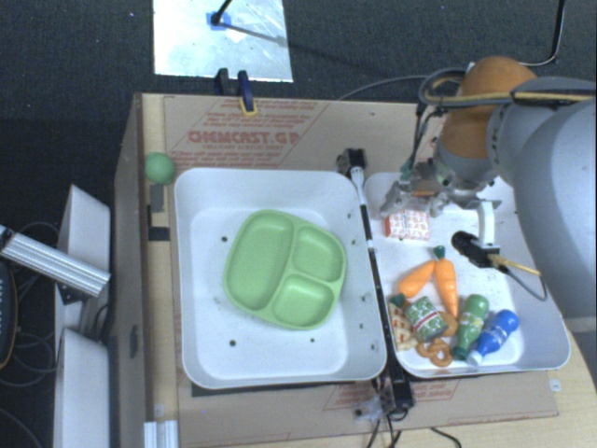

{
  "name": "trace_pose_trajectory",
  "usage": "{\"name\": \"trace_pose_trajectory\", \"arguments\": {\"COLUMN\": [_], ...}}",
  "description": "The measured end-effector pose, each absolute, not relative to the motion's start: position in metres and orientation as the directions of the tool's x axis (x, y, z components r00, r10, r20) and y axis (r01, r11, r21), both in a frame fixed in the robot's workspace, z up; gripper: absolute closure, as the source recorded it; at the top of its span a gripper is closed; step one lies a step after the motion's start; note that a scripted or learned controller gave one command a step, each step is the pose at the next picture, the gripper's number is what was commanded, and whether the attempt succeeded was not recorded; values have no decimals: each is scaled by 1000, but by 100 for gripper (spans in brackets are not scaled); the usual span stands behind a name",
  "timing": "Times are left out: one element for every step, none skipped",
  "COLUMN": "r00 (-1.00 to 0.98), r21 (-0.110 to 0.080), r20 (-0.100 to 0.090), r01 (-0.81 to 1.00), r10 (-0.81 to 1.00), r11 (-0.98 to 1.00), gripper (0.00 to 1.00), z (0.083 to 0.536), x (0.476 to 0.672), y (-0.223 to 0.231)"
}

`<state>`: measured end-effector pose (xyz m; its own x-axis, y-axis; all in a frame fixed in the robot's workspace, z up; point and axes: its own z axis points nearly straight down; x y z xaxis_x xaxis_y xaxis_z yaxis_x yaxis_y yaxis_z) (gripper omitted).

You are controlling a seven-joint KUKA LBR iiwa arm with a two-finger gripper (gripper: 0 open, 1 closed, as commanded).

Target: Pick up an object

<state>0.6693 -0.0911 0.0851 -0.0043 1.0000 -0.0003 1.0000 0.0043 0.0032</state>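
My gripper (413, 203) hangs over the far left part of the right bin (550, 343), its fingers spread and open. A small red and white carton (408, 224) lies on the bin floor just in front of the fingertips, not between them. Nearer the front of that bin lie two orange carrots (417, 276) (447, 286), a green and red can (424, 317), a green bottle (473, 315), a blue bottle (494, 334) and a brown pretzel (434, 350).
A green divided plate (284, 269) sits in the left bin (210, 343). A green ball (159, 167) rests on the bench beyond that bin's far left corner. The arm's grey body covers the right bin's far right side.
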Motion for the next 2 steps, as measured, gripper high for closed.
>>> {"name": "trace_pose_trajectory", "arguments": {"r00": [-1,-2], "r21": [2,4], "r20": [0,0], "r01": [1000,1000], "r10": [1000,1000], "r11": [1,2], "gripper": [0,100], "z": [85,96], "x": [639,640], "y": [-86,-86]}}
